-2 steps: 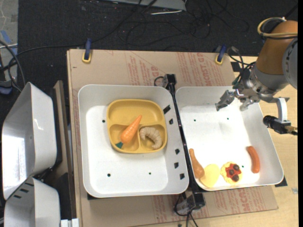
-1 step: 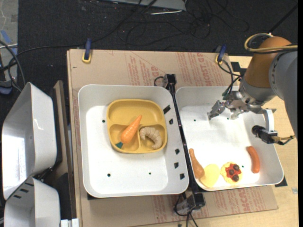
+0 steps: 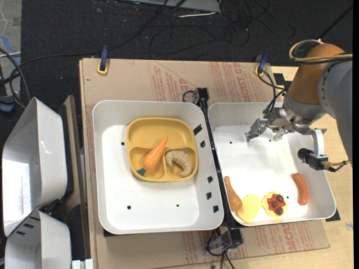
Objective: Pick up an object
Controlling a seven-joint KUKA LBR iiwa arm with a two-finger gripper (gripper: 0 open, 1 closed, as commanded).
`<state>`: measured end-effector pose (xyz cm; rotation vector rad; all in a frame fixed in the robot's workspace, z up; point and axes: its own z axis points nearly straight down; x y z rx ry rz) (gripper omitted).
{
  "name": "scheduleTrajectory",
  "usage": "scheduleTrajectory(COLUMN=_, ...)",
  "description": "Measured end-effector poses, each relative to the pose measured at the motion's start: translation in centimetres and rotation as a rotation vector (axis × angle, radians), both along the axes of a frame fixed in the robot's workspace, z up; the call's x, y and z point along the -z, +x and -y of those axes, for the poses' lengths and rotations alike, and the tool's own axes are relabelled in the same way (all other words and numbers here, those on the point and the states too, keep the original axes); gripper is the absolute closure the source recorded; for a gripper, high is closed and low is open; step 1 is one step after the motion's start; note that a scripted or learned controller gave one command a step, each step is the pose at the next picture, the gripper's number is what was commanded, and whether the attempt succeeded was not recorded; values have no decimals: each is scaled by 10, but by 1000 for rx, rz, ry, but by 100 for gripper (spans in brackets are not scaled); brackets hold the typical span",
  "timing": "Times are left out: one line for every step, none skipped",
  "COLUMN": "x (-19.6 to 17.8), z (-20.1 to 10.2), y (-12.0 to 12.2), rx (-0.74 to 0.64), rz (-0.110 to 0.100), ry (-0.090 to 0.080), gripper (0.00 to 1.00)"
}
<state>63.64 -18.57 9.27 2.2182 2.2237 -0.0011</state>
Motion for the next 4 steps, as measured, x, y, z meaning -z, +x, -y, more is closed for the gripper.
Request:
scheduleTrajectory(x=-11, z=0, y=1, rx=-1, rz=3, ry=-1, gripper=100)
scheduleTrajectory(x=-75, z=-1, y=3, rx=0, rz=6, ry=-1, gripper=100)
scheduleTrajectory(x=-119, z=-3, y=9, rx=-1, rz=5, ry=-1, gripper=100)
scheduleTrajectory(x=-163, z=-4, y=7, rx=-1, rz=6, ry=-1, gripper=100)
